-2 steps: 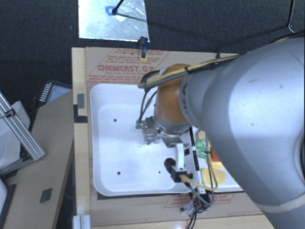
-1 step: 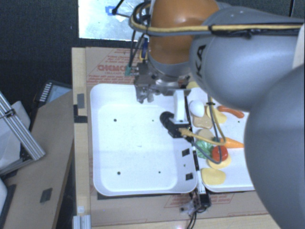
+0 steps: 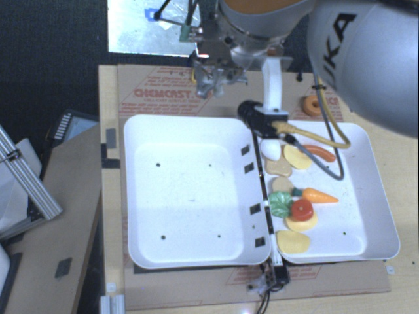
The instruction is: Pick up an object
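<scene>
Faintly, "CHEMCAST" across cardboard.

You have two bins, left bin and right bin, of smooth, faintly glossy white plastic. Below the gripper, bare dull metal, lies matt brown cardboard printed in red. Your arm wears a smooth grey satin shell. The toy carrot and tomato, well below the gripper, look like glossy moulded plastic.
</scene>
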Robot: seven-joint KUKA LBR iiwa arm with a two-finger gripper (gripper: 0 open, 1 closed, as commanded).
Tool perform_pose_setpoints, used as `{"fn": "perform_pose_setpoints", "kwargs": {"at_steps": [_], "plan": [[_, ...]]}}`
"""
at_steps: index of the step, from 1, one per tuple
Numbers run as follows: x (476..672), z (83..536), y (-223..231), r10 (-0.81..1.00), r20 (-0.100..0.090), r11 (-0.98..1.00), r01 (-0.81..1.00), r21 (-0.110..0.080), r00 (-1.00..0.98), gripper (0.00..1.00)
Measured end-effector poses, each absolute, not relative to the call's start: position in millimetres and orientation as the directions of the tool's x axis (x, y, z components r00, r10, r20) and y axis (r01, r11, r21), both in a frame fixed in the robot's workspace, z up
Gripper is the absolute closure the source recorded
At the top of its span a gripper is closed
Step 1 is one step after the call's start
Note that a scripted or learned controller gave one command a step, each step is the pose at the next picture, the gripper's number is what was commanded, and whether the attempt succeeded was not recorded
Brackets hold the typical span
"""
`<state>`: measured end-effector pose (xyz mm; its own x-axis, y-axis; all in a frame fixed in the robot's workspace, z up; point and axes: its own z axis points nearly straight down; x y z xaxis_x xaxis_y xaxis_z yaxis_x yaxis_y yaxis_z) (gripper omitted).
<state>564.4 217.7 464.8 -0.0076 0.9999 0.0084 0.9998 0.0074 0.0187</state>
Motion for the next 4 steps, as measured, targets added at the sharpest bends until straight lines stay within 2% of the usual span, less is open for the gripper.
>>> {"fn": "perform_pose_setpoints", "kwargs": {"at_steps": [1, 2, 3, 4], "plan": [[511.3, 540.0, 234.0, 1.0, 0.006, 0.009, 1.0, 0.007, -0.009, 1.0], [513.8, 546.7, 232.6, 1.0, 0.003, 0.01, 1.0, 0.004, -0.01, 1.0], [617.7, 504.7, 210.9, 1.0, -0.003, -0.004, 1.0, 0.0, 0.004, 1.0], [591.6, 537.4, 221.9, 1.0, 0.002, 0.005, 1.0, 0.005, -0.005, 1.0]]}}
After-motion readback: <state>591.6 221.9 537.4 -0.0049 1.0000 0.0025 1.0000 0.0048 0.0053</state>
